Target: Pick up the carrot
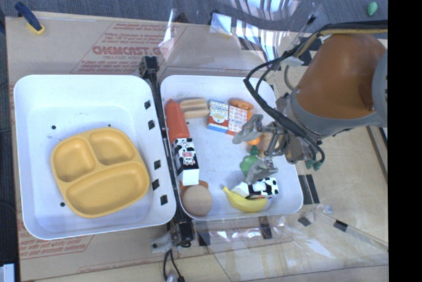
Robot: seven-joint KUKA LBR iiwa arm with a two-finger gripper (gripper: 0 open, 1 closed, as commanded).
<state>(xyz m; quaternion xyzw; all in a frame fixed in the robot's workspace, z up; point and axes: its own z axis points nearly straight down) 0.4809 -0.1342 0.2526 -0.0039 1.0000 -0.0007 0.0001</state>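
The carrot (266,141) is a small orange piece with a green leafy top (250,163), lying in the right part of the right bin (217,86). My gripper (256,149) hangs low over it, reaching in from the right under the orange band of the arm (343,76). One grey finger (248,131) is on the carrot's far side and the other (262,169) on its near side. The fingers stand apart, open around the carrot rather than pressed on it. The wrist hides part of the carrot.
The right bin also holds a red sausage (175,119), a bread roll (193,106), two small cartons (218,114), a cow-patterned carton (186,159), an egg (196,200), a banana (244,201) and a cow-patterned item (265,188). A yellow divided plate (99,172) lies in the left bin (39,93).
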